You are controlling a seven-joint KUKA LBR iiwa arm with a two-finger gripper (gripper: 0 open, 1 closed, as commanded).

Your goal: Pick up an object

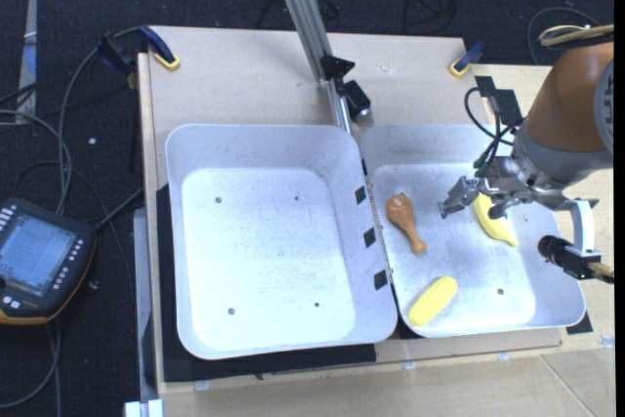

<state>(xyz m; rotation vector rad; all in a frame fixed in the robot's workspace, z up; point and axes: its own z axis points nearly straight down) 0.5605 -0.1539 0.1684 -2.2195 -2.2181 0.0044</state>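
The gripper (476, 197) hangs low inside the right-hand bin (557, 312), its dark metal fingers splayed apart, one pointing toward the bin's middle and the other lying against the top end of a banana (495, 222). Nothing sits between the fingers; the jaws stand open. The banana is a small bright yellow toy, curved, with its upper end tucked under the fingers and its lower tip pointing down toward the front of the bench, just below and to the arm side of the gripper.

A little way off, on the side of the gripper away from the arm, lies a toy chicken drumstick (405, 221), orange-brown, with a round fat end at the top and a thin bone end slanting downward. It lies apart from the fingers and near the wall shared by the two bins.

Further from the gripper, toward the front rim of the same bin, rests a pale yellow corn cob (432, 300), stubby and lying at a slant, well apart from both the banana and the drumstick.

Beyond the drumstick, across the dividing wall, is the left-hand bin (195, 151), white with a speckled grey floor.

Behind the gripper the arm's grey wrist rises into the orange band (576, 98).
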